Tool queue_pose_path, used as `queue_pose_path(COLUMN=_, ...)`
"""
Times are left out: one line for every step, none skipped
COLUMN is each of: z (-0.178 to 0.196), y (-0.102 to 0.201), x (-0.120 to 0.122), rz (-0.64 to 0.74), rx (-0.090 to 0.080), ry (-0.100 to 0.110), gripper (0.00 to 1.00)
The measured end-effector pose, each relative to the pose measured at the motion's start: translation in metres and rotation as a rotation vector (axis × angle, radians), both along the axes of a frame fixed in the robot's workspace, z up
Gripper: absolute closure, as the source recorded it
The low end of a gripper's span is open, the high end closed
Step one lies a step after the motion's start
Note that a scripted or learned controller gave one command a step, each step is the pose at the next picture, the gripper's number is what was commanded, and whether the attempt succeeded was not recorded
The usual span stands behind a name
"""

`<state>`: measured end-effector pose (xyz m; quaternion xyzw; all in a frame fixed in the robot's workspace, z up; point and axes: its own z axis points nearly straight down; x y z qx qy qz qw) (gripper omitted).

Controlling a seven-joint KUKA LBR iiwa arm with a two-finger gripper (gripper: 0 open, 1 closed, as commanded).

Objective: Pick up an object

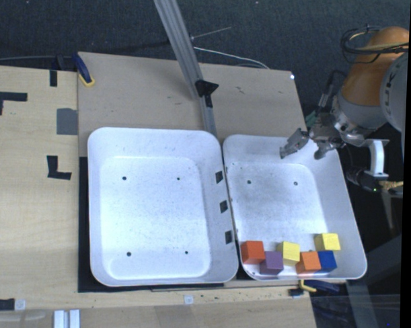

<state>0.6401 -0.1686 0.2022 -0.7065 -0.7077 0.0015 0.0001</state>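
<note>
Gripper point(304, 147) hangs over the far right corner of the right bin point(339, 191), fingers spread apart, nothing between them. The blocks lie well apart from it, in a cluster along that bin's near wall: orange block point(252, 250), purple block point(273, 261), yellow block point(290, 252). The coming reach should therefore run the bin's full length toward the near wall.

arm point(380, 72) cut off at right edge

Grey arm point(397, 86) — orange band above wrist, black cable loops, two dark metal fingers point(291, 144).
</note>
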Motion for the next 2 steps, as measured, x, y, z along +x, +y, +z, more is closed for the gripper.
queue_pose_path(z=0.02, y=0.065, x=-0.029, rz=0.004, rx=0.003, ry=-0.002, gripper=0.0)
queue_pose_path(z=0.007, y=0.062, x=0.032, rz=0.003, rx=0.002, ry=-0.003, gripper=0.0)
